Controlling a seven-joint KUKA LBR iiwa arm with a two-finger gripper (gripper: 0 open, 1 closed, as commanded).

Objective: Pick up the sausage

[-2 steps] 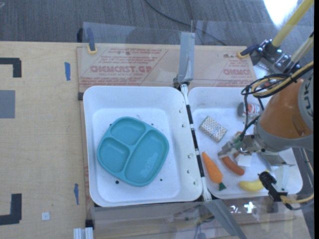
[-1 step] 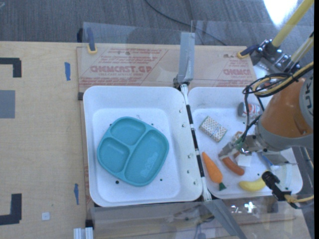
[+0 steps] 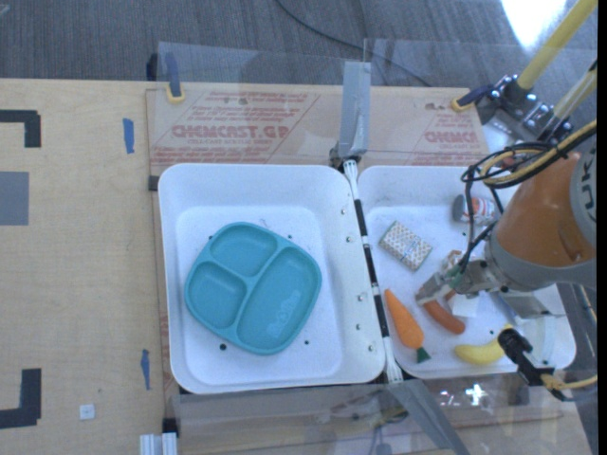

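Bins come first: the left bin [image 3: 190, 197] holds a teal divided plate [image 3: 253, 287], and the right bin [image 3: 379, 183] holds all the small things. The arm [image 3: 545, 230] reaches in from the right and covers much of that right bin. Its gripper [image 3: 453, 281] hangs low over the bin's near half, just above and beside the sausage [image 3: 444, 317], a short reddish piece lying flat and slantwise on the bin floor. A carrot [image 3: 407, 322] lies just to its left, a banana [image 3: 479, 353] near the front rim, and a patterned block [image 3: 406, 245] further back.

To do the grasp well, I judge the fingers should straddle the sausage across its narrow width, turned square to its slant, and come down near its middle so it does not tip out at one end. The carrot is close, so the left finger needs to land between the two without nudging it.

Whether the pincer stands apart or together I cannot tell; dark cable and metal blur together there. Something with a red band, possibly a can [image 3: 481, 207], sits half hidden behind the wrist.
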